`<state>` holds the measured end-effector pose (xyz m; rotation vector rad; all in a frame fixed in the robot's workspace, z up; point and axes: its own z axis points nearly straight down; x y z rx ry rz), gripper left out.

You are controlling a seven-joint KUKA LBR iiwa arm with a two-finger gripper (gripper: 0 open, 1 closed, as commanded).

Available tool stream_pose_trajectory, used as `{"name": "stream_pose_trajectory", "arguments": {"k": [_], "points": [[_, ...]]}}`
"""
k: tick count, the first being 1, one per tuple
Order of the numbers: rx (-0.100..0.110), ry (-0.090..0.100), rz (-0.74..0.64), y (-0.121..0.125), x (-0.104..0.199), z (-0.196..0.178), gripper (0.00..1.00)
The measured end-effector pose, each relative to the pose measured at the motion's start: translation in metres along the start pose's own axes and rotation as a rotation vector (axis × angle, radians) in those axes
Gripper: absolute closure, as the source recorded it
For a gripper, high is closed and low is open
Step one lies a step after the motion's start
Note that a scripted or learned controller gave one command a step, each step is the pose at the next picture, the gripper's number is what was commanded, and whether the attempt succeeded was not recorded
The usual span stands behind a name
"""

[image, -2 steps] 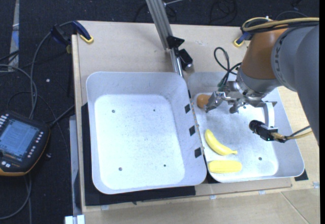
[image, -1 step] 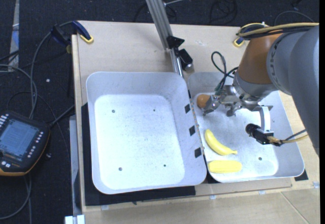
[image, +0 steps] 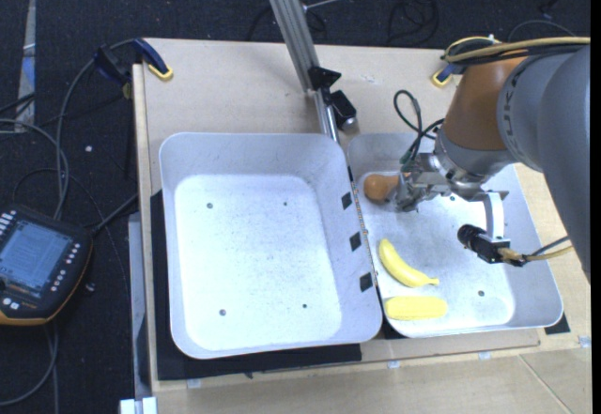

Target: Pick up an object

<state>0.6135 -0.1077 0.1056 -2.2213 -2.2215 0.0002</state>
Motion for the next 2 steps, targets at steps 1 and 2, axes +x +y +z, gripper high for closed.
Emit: {"name": "stream_pose_trajectory", "arguments": {"k": [1,2], "points": [[-0.004,0.000,0.000,0.008,0.000,-0.045,1.00],[-0.006,0.000,-0.001,0.010,0.004,-0.108,1.00]]}}
